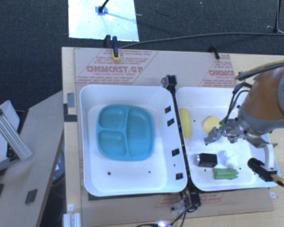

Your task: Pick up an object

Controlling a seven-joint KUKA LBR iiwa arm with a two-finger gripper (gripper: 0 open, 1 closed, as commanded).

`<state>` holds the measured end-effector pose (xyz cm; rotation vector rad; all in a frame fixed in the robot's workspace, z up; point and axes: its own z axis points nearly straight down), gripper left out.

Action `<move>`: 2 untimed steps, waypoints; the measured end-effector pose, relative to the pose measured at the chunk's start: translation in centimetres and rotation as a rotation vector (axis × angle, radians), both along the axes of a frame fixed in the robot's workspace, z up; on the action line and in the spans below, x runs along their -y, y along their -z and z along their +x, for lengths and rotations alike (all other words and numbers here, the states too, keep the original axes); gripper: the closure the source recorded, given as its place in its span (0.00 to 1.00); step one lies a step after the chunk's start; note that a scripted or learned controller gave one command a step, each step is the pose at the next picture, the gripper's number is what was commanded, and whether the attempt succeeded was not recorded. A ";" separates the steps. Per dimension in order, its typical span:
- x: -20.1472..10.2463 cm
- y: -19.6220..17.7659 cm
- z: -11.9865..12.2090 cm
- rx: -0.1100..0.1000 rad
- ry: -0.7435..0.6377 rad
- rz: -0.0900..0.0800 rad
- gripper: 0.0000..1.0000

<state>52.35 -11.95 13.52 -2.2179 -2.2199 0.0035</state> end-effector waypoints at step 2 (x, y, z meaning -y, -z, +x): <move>0.0 3.9 0.1 0.007 0.000 -0.001 1.00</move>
